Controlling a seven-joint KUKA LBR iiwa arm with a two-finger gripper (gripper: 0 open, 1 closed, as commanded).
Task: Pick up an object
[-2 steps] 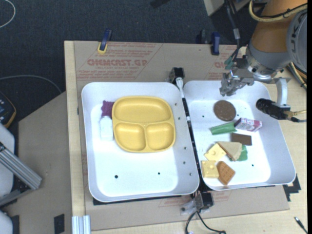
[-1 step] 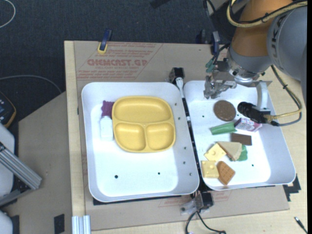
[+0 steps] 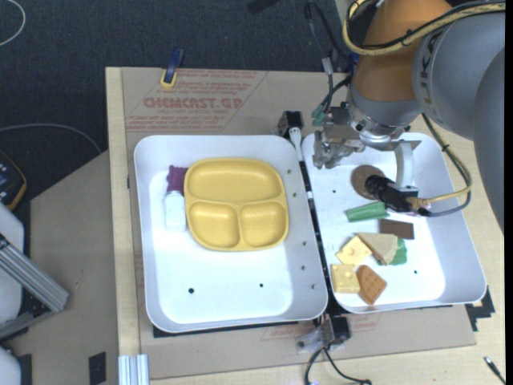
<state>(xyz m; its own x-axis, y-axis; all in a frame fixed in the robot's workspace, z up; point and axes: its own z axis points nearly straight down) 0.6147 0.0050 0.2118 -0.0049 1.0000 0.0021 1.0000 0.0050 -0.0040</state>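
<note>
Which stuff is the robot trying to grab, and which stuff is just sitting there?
For the job:
claw
green stick
brown block
yellow cheese piece
cracker

Just lying about:
yellow divided plate
small white bottle
blue and yellow clip

We read red print on the cardboard sheet (image 3: 200, 99) behind the bins: "CHEMCAST G P". Smaller lines beneath it are too faint to read.
</note>
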